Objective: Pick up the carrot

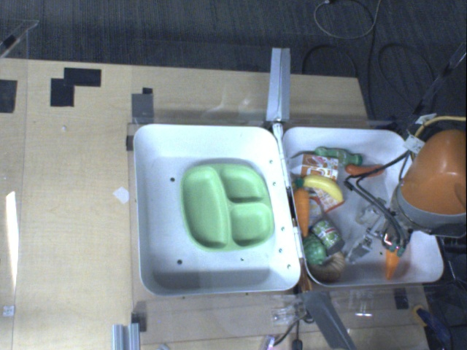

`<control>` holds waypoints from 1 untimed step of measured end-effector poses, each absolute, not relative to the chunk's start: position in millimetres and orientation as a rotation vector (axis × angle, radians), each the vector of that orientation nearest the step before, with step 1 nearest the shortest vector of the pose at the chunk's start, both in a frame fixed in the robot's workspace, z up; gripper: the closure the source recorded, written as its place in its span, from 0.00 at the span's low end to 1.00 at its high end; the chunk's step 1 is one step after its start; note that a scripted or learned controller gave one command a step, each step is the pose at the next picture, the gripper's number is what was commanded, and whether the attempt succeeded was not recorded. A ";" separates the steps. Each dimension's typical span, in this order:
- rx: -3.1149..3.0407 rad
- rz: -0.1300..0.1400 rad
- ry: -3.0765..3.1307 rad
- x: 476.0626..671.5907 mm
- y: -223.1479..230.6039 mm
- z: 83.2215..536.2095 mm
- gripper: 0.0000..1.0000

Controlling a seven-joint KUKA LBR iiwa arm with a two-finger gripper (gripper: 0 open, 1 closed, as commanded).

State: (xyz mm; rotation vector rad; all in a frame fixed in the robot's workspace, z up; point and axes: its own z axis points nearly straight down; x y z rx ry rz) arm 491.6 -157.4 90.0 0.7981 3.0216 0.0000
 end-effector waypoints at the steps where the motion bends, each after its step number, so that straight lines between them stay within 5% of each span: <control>1: 0.793 0.003 3.014 495.1 -156.6 102.6 1.00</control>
